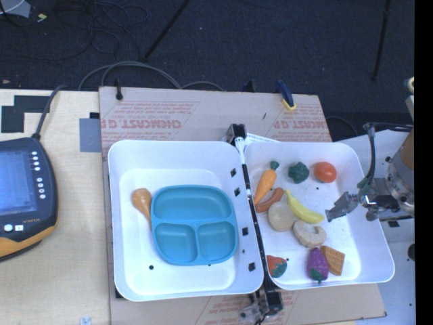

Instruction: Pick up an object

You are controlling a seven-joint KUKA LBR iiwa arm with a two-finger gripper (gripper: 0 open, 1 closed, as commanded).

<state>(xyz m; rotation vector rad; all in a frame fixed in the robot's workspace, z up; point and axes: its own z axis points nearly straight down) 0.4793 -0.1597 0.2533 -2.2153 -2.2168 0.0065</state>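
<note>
The claw point(338, 210) reaches in from the right edge over the right bin point(369, 266), its dark tip low above the bin's bare white floor. Whether it is open or closed I cannot tell from this angle (the tip is a small dark blur), and nothing is visible gripped in it.

The toy food lies to the left of the claw. Closest is the yellow banana point(303, 209), just beside the tip and apart from it. Touching the banana's lower left is a pale round piece point(280, 217), and below that a tan sliced piece point(309, 233). Further down lie a purple eggplant point(317, 263) with an orange wedge point(333, 259) touching its right side, and a red-and-green piece point(276, 265) near the divider. Up and left of the claw sit a red tomato point(325, 172) and a dark green piece point(298, 172); an orange carrot point(264, 184) lies slantwise by the divider.

The left bin point(125, 269) holds a blue divided plate point(193, 223), with an orange-tan pear shape point(142, 200) touching its left rim. Both bins rest on cardboard on the worktop point(67, 269).
</note>
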